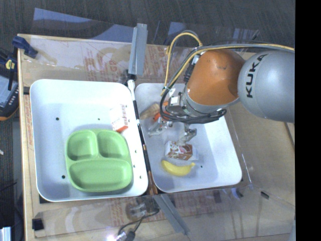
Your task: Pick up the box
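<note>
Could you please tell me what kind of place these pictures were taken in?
Most likely a robotics lab's grasping test bench. A KUKA arm reaches over two white bins on a wooden bench, holding test props: a green divided tray, a banana and a small box.

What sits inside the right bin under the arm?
In the right bin lie a banana and a small patterned packet, just below the gripper. The arm's wrist covers the bin's upper part, so anything there is hidden.

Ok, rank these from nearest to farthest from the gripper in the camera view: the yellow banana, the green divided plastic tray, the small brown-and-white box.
1. Small brown-and-white box, just below the gripper, right bin.
2. Yellow banana, below the box, right bin.
3. Green divided plastic tray, left bin.
</note>
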You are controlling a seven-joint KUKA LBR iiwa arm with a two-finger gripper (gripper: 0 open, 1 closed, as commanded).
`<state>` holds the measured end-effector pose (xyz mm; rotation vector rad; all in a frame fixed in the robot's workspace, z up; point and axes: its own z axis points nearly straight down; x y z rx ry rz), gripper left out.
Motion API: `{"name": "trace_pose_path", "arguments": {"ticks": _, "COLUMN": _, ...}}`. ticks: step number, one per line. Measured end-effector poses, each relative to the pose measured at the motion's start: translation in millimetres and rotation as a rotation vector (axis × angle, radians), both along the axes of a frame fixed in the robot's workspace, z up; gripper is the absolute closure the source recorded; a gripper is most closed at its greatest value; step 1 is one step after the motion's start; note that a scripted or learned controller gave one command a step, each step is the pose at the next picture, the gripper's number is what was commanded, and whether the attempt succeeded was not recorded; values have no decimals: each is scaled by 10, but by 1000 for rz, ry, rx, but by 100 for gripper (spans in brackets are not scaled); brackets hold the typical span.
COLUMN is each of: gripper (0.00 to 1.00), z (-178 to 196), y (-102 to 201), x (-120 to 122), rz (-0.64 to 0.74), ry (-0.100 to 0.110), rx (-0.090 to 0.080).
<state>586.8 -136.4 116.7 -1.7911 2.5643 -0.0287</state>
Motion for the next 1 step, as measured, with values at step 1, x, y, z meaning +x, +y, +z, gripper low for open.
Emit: {"name": "trace_pose_path", "arguments": {"ticks": 1, "gripper": 0, "z": -166, "y": 165, "x": 429, "rz": 20, "ry": 5, "rx": -5}}
